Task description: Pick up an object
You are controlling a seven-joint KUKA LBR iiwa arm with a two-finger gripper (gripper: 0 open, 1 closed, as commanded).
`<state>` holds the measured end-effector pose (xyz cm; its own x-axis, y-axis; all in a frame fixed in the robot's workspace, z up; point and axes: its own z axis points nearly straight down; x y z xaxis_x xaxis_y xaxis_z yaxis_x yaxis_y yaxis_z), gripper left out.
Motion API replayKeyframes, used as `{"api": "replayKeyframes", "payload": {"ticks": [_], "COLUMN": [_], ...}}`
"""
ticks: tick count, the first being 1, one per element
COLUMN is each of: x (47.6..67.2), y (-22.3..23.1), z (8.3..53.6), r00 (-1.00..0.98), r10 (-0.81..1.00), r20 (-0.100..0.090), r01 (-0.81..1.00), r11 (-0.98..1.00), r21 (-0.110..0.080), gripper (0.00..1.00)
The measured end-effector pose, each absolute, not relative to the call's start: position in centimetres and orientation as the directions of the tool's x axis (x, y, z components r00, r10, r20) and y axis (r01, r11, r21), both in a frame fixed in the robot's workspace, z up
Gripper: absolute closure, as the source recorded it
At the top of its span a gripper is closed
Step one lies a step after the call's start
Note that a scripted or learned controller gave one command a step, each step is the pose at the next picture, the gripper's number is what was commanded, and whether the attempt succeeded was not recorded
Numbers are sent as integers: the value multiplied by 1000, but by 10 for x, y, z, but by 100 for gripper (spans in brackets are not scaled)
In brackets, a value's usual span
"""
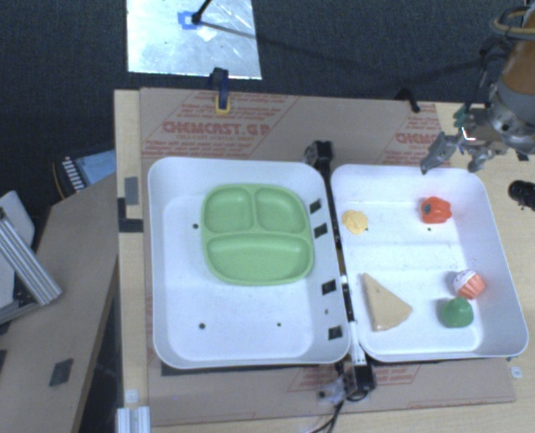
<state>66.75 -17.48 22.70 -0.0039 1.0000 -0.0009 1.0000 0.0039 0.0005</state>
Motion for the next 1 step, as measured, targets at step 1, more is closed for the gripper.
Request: {"api": "replayKeyframes", "payload": {"ticks": [1], "x": [666], "y": [-172], "z": [165], "r00": [-3], "r10": [1000], "r20": [0], "r01": [1000], "r11": [3], "r21": [-2], "gripper": [0]}}
